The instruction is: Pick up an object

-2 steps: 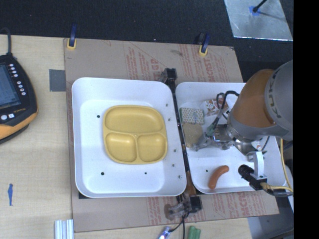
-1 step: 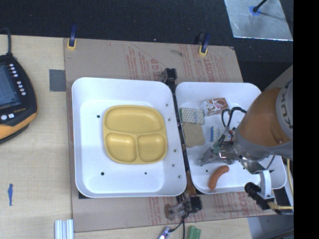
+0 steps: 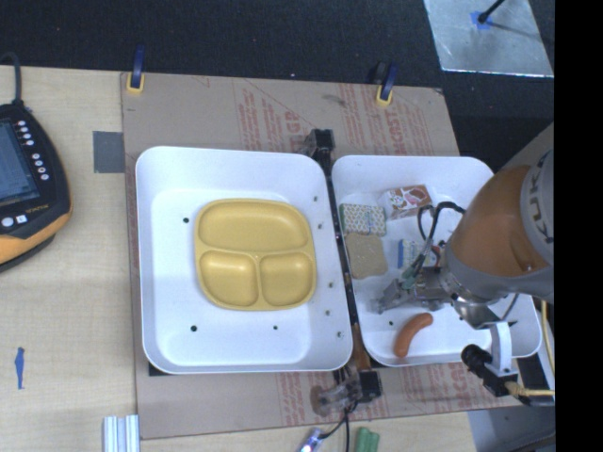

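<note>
Right bin: sausage-shaped toy lies near the front wall, tilted, free of any grasp. Just above it, the end effector hangs low over the bin floor, metal parts close to the toy but apart from it; cannot tell how it is set. Behind it: tan sponge-like block, patterned square, small printed packet. Left bin: yellow three-compartment plate, centred. Handheld pendant at the surface's left edge.
</note>
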Robot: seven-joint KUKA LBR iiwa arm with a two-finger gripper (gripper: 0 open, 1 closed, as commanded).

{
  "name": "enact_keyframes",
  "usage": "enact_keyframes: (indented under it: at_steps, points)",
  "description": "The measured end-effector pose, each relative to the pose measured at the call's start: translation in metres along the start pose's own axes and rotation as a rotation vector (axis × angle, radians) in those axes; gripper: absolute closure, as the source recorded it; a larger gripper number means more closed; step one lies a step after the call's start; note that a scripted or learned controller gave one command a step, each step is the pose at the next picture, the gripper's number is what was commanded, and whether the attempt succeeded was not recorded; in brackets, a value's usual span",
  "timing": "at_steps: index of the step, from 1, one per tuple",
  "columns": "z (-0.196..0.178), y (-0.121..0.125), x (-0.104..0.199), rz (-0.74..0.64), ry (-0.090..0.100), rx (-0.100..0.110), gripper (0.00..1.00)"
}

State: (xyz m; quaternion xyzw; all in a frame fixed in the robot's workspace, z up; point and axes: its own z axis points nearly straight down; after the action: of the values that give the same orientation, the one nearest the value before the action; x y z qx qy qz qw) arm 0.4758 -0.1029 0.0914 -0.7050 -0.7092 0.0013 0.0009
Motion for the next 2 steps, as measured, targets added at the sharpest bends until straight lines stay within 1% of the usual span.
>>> enact_keyframes:
  at_steps: [1,2]
  points:
    - [0.0,0.0,-0.022,0.003,0.0,-0.002,0.0]
    - [-0.001,0.053,-0.015,0.003,0.002,-0.001,0.0]
